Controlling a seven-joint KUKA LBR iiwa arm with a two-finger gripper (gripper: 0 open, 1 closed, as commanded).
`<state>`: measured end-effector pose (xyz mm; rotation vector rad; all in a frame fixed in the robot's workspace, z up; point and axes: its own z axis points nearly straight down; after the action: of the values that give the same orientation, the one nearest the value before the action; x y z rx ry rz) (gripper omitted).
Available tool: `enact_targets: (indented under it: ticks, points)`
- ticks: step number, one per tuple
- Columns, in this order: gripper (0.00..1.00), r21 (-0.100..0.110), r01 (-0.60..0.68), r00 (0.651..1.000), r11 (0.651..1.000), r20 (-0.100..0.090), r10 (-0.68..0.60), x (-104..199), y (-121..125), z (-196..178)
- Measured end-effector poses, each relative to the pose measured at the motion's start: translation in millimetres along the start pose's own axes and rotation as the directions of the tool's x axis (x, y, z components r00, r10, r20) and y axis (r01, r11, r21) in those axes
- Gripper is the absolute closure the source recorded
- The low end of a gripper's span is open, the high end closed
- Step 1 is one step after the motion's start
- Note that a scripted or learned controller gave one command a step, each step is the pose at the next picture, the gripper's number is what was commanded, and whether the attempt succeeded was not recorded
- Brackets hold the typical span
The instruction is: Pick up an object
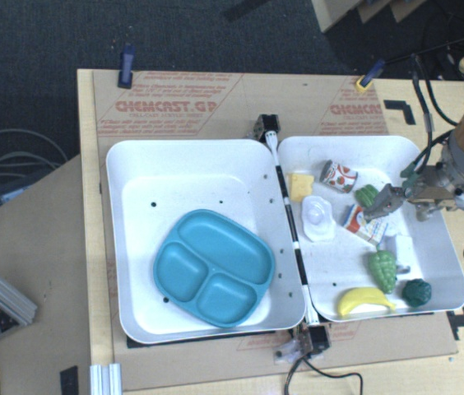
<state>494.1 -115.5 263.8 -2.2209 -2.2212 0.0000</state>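
Right bin (438, 245) crowded with small toy objects | gripper (378, 205) low over red-white packet (366, 225), finger state cannot be told | advice: descend centred, avoid green piece (367, 195) beside

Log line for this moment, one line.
gripper: low over right bin, fingers unclear | nearest: green item | blue tray: left bin | pick: unconfirmed

**Bright, even overhead light; soft focus throughout**

Lit evenly from above, with the two white bins (207, 167) near blown out, little wall detail left. Faint, short shadows under the blue divided plate (213, 267) and the banana (364, 301). Dim on the dark far carpet (133, 15). Slightly soft and grainy everywhere, small items smeared.
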Motion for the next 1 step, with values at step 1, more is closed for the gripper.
enact_targets:
  ticks: [1]
  points:
    - [0.00,-0.002,0.000,1.000,1.000,0.001,0.000,-30.3,-13.9,159.2]
